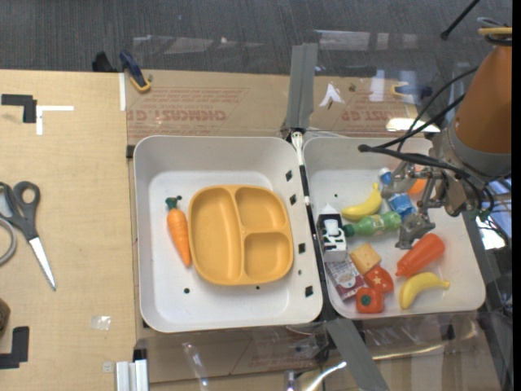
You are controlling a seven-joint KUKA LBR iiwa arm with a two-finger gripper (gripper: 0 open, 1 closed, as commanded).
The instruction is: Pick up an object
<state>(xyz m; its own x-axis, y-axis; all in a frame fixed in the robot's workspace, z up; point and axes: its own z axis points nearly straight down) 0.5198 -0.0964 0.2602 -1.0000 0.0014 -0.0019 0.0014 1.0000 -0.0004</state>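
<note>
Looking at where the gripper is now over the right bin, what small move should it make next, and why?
Probably a short descent straight down. The gripper hangs over the right bin, just above the upper end of the orange carrot-like toy, with the green bottle close beside it. Nothing is seen between its fingers, so lowering onto the toy seems the nearest chance for a grasp.

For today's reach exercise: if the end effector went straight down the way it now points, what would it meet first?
Most likely the orange-red pepper-like toy, lying just below the end effector in the right bin. Depth is unclear from this slanted view, so the green bottle beside it could be touched instead.
</note>
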